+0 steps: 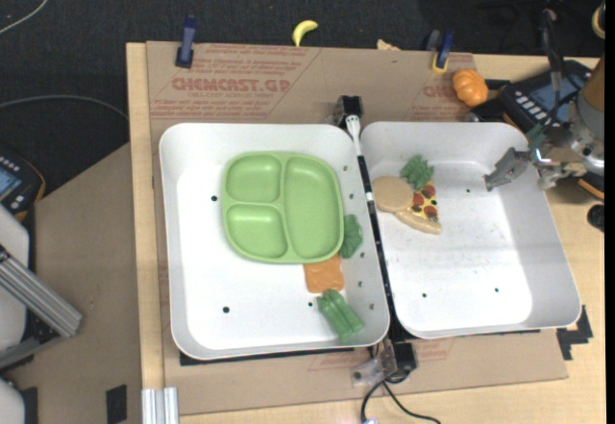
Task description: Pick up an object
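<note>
A: Closest target? Pizza slice [420, 209], left part of the right bin [538, 259].

B: Gripper [519, 165] at right edge, fingers spread, empty. Best to centre above, then descend straight.

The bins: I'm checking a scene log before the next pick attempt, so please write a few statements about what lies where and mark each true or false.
1. The green divided plate lies in the left bin. True.
2. The pizza slice lies in the left bin. False: it lies in the right bin.
3. The gripper holds the pizza slice. False: it is apart from the slice, near the right bin's far right side.
4. An orange piece lies just below the plate. True.
5. A green leafy piece lies beside the pizza slice. True.
</note>
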Available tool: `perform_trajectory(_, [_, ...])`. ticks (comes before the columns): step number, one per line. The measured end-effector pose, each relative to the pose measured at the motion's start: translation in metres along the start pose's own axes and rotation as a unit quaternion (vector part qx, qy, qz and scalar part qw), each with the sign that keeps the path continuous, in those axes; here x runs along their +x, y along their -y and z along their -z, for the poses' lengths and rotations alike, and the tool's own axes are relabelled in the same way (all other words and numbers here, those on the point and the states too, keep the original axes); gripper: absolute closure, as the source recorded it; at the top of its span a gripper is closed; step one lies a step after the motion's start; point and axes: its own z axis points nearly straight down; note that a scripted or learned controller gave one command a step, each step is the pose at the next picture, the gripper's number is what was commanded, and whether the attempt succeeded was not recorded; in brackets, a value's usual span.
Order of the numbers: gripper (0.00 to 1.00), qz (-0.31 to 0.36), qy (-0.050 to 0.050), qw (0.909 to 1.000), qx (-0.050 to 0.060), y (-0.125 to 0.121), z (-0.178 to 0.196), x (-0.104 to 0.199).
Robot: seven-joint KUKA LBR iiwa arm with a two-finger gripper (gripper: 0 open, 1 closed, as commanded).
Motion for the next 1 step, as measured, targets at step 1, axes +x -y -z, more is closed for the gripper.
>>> perform_trajectory(1, [0.00, 0.003, -0.003, 1.0000, 0.004, 0.0506, -0.0277, 0.0729])
